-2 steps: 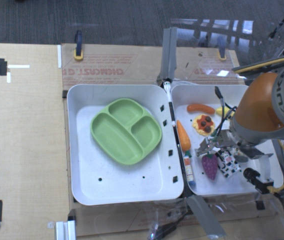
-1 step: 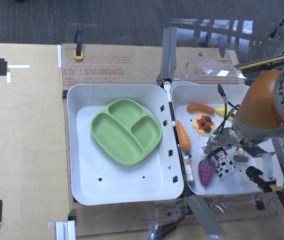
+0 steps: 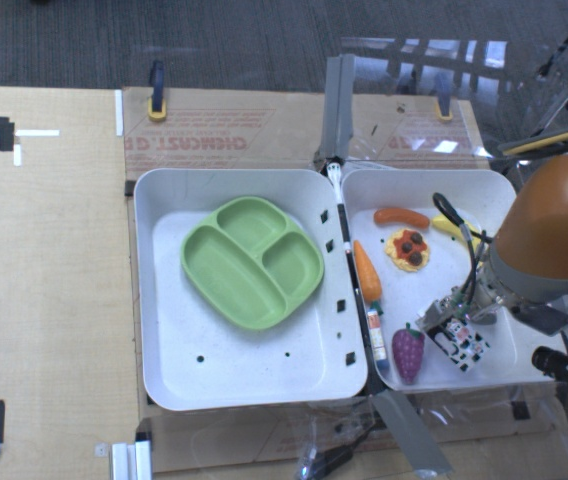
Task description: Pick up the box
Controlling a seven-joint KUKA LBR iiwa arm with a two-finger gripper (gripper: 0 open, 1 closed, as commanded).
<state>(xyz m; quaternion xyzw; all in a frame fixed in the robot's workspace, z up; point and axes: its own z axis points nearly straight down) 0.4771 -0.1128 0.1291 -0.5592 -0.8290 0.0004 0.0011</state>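
Because we want the box [image 3: 461, 345], our gripper [image 3: 451, 318] sits low over it; its grip we can't tell.

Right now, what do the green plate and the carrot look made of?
Green plate: looks like matte moulded plastic, one even colour, soft rounded compartment rims, no glare. Carrot: probably toy plastic, with uniform orange and a slight sheen, though rubber cannot be ruled out.

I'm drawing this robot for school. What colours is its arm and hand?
The arm is grey with a big, rounded orange band above the wrist. Thin dark cables run along it toward the hand, which is small, metal-grey and black.
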